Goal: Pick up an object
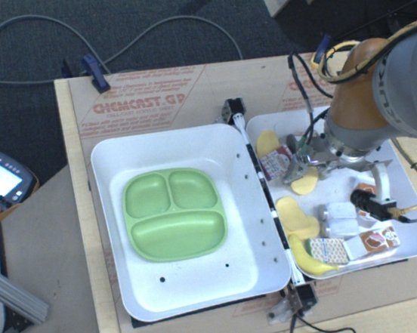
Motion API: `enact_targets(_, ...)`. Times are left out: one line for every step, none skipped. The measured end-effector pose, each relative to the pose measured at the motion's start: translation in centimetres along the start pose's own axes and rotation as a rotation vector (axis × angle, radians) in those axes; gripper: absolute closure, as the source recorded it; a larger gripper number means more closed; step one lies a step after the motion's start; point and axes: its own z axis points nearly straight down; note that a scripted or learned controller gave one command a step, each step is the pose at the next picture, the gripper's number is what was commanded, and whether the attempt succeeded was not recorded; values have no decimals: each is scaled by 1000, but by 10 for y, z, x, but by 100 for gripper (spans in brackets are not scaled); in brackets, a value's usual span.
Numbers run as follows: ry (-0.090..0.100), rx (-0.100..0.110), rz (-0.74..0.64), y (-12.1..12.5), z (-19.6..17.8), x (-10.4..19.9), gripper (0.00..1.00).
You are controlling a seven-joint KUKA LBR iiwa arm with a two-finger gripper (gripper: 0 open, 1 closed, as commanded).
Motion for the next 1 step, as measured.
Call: enact_targets(1,-1,-3,-9,-91,75,100)
